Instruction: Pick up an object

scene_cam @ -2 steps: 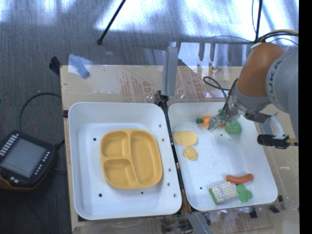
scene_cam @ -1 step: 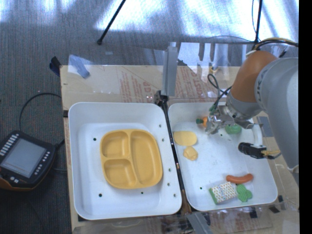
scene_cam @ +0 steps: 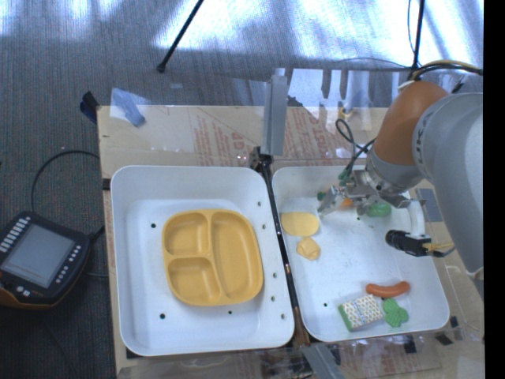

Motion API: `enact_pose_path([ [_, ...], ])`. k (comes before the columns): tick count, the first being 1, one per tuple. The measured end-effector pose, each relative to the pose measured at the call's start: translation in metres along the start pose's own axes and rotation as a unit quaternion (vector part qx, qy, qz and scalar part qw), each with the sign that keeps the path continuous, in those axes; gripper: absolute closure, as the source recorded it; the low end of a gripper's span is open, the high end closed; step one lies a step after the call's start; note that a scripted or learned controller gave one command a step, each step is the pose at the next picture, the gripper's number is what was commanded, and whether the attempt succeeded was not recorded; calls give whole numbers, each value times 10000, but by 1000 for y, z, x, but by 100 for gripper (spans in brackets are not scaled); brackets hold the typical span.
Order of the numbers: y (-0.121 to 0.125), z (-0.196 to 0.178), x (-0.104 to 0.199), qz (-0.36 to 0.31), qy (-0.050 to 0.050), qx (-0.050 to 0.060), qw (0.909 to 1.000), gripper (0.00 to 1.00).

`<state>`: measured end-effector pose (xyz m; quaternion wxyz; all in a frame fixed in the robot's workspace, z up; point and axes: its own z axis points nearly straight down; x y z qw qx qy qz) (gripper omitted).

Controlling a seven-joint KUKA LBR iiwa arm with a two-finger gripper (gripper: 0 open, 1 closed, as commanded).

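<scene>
From my feed, the surface (scene_cam: 189,136) is a brown board with red print, and a scrap of blue tape (scene_cam: 126,106) sits at its far left corner. Two white bins lie side by side on it, and an upright metal post (scene_cam: 274,121) stands just behind the seam between them.

The left bin (scene_cam: 134,290) holds a yellow divided tray (scene_cam: 213,257), lying flat near its middle. The arm (scene_cam: 442,156) comes in from the right, and the gripper (scene_cam: 330,204) is low over the far part of the right bin (scene_cam: 347,263). I cannot tell whether the gripper is released or clenched, and I see nothing that it plainly holds. A small orange bit (scene_cam: 347,203) and a green piece (scene_cam: 379,208) lie right by it.

Just beside the gripper, towards the bin's left wall, is a pale yellow disc (scene_cam: 300,224), with a smaller yellow lump (scene_cam: 308,249) just in front of it. Well apart, near the front right corner, lie an orange sausage (scene_cam: 387,289), a green and white block (scene_cam: 361,312) and a leafy green toy (scene_cam: 395,315) beside the block.

Around the surface the floor is grey carpet (scene_cam: 47,69), sunlit in patches along the far side. A black tripod leg (scene_cam: 185,26) slants across it. A control pendant (scene_cam: 35,257) rests on the carpet at the left, with its cable (scene_cam: 55,164) looped behind it.
</scene>
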<state>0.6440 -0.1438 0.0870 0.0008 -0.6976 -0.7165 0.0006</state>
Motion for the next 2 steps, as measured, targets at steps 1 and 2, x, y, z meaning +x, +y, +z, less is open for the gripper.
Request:
enact_pose_path([
  [1,1,-72,-39,-489,-16,-43,9988,0],
  [2,2,-17,-63,-716,-21,-56,9974,0],
])
